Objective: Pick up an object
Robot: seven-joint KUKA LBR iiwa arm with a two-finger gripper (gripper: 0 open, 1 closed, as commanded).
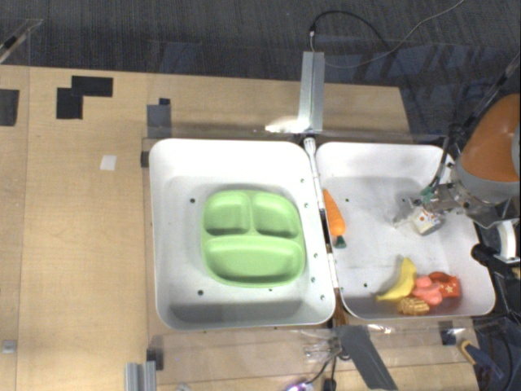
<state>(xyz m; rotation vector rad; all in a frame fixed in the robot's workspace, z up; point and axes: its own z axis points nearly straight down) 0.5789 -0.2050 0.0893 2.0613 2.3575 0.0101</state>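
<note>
Two white bins (175, 218) on wooden bench (73, 243), dark carpet (163, 15) behind, pincer (425, 214) state unclear.

The arm (492, 149) runs off the picture's right edge beside the right bin (366, 157). Its claw (427, 210) is too small and blurred to read. The red toy (438, 288) near that bin's front wall is indistinct.
</note>
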